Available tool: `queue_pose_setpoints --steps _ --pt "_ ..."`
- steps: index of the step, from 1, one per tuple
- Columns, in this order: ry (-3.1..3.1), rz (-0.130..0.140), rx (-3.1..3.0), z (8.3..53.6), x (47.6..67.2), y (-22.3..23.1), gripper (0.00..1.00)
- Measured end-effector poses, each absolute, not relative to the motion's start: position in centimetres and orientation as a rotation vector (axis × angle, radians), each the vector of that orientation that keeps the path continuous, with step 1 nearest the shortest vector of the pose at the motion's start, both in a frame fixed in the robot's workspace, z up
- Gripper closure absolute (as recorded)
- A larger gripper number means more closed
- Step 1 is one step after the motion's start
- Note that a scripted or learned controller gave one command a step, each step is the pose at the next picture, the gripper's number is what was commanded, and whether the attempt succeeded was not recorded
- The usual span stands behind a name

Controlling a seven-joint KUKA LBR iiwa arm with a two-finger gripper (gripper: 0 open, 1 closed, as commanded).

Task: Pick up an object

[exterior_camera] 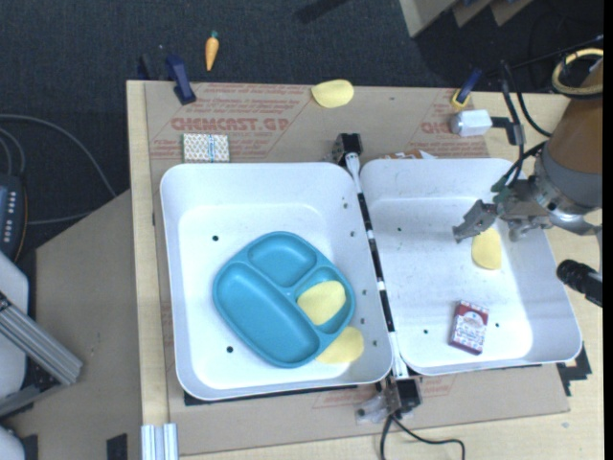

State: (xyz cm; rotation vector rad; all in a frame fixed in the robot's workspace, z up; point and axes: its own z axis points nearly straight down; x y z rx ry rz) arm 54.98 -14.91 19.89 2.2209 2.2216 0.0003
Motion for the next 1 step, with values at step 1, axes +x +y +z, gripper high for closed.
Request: queue_pose_setpoints --steps 1 --pt "2.222 -0.003 2.224 16.87 55.05 -18.18 0.0"
